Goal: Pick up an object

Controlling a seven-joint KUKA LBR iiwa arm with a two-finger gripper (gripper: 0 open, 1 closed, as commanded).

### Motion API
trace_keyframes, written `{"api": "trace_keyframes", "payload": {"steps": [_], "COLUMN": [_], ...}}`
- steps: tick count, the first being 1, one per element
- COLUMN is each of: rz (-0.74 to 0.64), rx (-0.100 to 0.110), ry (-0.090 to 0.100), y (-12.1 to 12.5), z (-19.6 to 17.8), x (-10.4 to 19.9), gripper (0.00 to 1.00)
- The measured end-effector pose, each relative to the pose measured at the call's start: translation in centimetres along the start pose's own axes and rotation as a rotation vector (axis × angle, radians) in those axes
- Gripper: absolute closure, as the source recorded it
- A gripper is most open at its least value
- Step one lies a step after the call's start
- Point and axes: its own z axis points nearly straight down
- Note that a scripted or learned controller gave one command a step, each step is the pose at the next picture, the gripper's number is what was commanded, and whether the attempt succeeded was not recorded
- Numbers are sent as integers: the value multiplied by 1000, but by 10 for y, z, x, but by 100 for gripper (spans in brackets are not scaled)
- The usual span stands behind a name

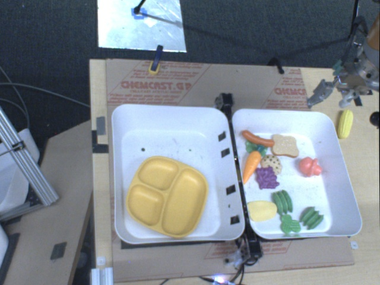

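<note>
Pincer (333, 94) hangs at the bench's far right corner, beyond the right bin's (341, 153) far rim; metal fingers spread apart, nothing btwn them. Yellow corn cob (345, 123), ribbed plastic, lies just outside that bin's right rim, near the pincer.

Inside the right bin, smooth plastic toy food: sausage (257, 138) and bread slice (285, 145) by the far edge, well apart from the pincer; orange carrot (251, 166), knobbly purple grapes (267, 177) mid-left; pink-red fruit (309, 167) towards the right wall; pale yellow piece (262, 210) and green pods (283, 201) along the near edge.

Left bin (172, 120) holds a yellow divided tray (168, 195), three compartments, rounded corners.
</note>
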Motion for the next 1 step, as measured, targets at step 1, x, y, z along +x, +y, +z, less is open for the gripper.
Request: {"api": "trace_keyframes", "payload": {"steps": [1], "rz": [4], "rx": [17], "ry": [5], "y": [-42], "z": [159], "x": [-9], "gripper": [0]}}
